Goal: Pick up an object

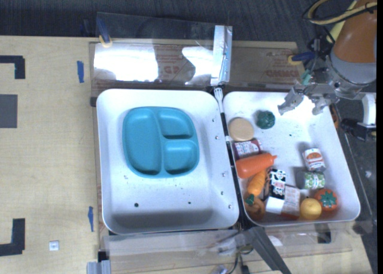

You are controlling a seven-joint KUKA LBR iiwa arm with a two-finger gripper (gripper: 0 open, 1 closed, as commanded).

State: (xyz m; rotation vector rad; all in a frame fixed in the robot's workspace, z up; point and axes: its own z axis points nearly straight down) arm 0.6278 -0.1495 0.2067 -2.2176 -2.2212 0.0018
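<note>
Two white bins sit side by side on your bench, so take the blue divided tray (160, 141) in the left bin (114, 207) as your landmark. Everything worth grabbing is to the right of that tray, in the right bin (341, 147).

Closest to the tray's right edge you've got a round tan disc (242, 128), with a small dark-labelled packet (247, 148) just below it and an orange carrot (255, 164) lying below that. A bit further right of the tray, up near the top of that bin, there's a dark green ball (266, 119) sitting on its own.

Lower down and further right there's a black-and-white carton (276, 183), a white box (286, 201), a yellow lemon-like thing (310, 208), a red-labelled can (314, 159), a green can (313, 180) and a small orange pumpkin-ish piece (327, 200), all crowded together.

Your gripper (305, 100) hangs farthest right of the tray, above the bin's top edge, just right of the green ball. Its fingers look spread apart with nothing between them.
</note>
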